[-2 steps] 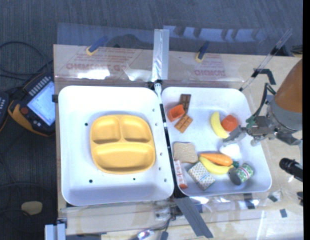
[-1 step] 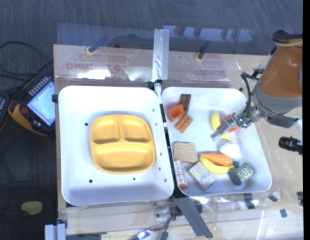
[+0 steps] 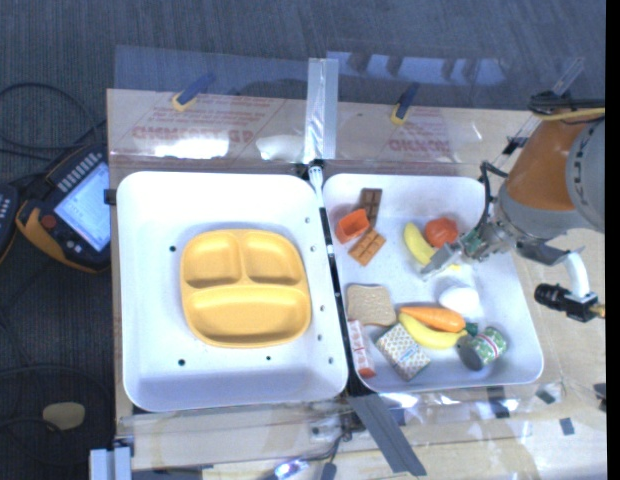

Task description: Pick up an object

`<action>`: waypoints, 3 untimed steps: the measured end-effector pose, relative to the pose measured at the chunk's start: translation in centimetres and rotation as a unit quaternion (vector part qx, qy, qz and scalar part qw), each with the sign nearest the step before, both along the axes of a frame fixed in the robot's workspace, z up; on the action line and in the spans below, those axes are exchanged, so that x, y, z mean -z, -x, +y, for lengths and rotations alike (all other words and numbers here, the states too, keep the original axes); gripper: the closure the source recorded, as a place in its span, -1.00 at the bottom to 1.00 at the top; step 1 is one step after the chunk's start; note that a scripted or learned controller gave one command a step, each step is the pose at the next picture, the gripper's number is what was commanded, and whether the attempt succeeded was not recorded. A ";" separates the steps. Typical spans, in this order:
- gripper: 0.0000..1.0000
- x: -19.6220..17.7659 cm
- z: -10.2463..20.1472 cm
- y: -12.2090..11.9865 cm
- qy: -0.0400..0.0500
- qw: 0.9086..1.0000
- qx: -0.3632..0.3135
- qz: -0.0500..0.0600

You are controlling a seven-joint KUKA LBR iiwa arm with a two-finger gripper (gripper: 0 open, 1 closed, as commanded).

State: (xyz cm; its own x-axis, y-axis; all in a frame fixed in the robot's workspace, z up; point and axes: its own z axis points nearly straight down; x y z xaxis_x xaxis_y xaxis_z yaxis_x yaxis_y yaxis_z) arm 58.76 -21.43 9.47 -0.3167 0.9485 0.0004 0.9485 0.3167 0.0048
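Nothing is seen lifted yet, so the pick is judged not done. The claw (image 3: 460, 251) is lowered into the right bin (image 3: 525, 363), low among the items. How far it is open cannot be told, and nothing is seen held in it.

Candidate objects, placed relative to the white egg (image 3: 458, 299) just below the claw:
- tomato (image 3: 441, 231) above the egg, just left of the claw
- small banana (image 3: 417, 244) up and left of the egg
- carrot (image 3: 433, 318) just below-left, lying over a second banana (image 3: 430, 335)
- can (image 3: 482, 348) below-right
- bread slice (image 3: 369, 305) to the left
- checkered box (image 3: 403, 352) below-left
- orange block (image 3: 351, 225), brown block (image 3: 369, 202) and waffle piece (image 3: 367, 248) up and far left, near the divider

The egg, tomato and small banana are nearest the claw; which one is targeted cannot be told. Left to do, as judged: closing on 1 object and lifting it clear.

Surface and room: the 2 white bins sit side by side on a table (image 3: 150, 128) with clear sheeting over a brown board. The left bin (image 3: 140, 368), far left of the egg, carries a yellow divided tray (image 3: 246, 286). A handheld control pad (image 3: 68, 211) with cable lies on dark carpet (image 3: 290, 8) left of the table.
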 end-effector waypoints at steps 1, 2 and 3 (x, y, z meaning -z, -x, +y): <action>1.00 -0.9 0.2 0.0 -0.001 1.000 -0.001 0.000; -1.00 -0.8 0.2 0.0 -0.001 1.000 -0.001 0.000; -1.00 0.6 3.1 -5.1 0.002 0.978 0.210 -0.002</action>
